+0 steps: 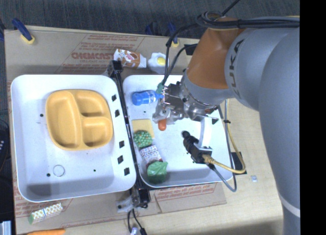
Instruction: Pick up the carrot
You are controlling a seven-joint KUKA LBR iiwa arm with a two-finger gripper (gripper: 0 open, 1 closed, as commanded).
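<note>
The carrot [162,125] shows as a small orange piece in the right bin [173,180], near the bin's middle. My gripper [164,116] hangs directly over it, its metal body covering the carrot's upper part. Whether the carrot is touched or gripped cannot be told from this angle. The grey arm with its orange band [216,58] reaches in from the right and hides the bin's right side.
Around the carrot lie a blue bottle [143,97], a yellow block [142,125], a green ball [142,137], a printed packet [151,153] and a green vegetable [157,171]. A yellow divided plate [80,118] sits in the left bin [30,178]. A black cable plug [193,147] hangs over the right bin.
</note>
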